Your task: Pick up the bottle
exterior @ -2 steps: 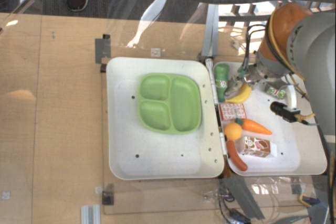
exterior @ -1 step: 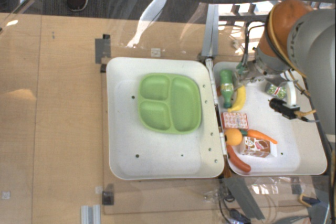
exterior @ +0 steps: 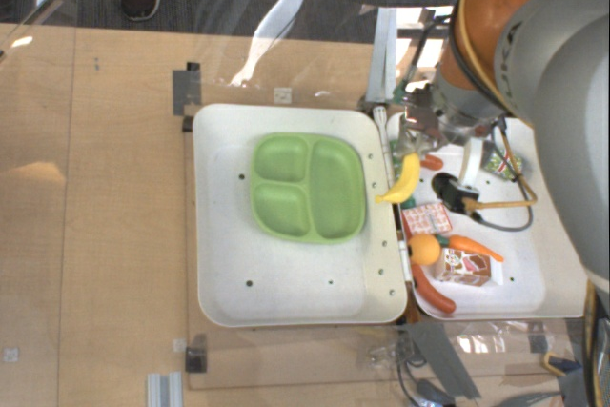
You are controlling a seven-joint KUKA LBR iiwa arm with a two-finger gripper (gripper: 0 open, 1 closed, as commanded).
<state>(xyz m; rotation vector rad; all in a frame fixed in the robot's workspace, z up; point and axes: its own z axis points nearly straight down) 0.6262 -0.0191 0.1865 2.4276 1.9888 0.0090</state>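
Noted wooden tabletop [exterior: 95, 205] carrying two shallow white bins. Found green three-compartment plastic plate [exterior: 310, 186] in left white bin [exterior: 229, 291]. Recorded yellow banana [exterior: 400, 181] leaning at left wall of right white bin [exterior: 534, 291]. Logged, nearer the front, red-and-white card [exterior: 428, 220], round orange fruit [exterior: 424, 249], orange carrot [exterior: 474, 249], brown-and-white carton [exterior: 467, 270], red sausage [exterior: 434, 295]. Located jaws beneath grey arm [exterior: 562, 91] over right bin's far end; could not tell whether open or closed. Could not pick out bottle with certainty; saw green-and-white item [exterior: 502, 164] partly hidden under arm at far right.
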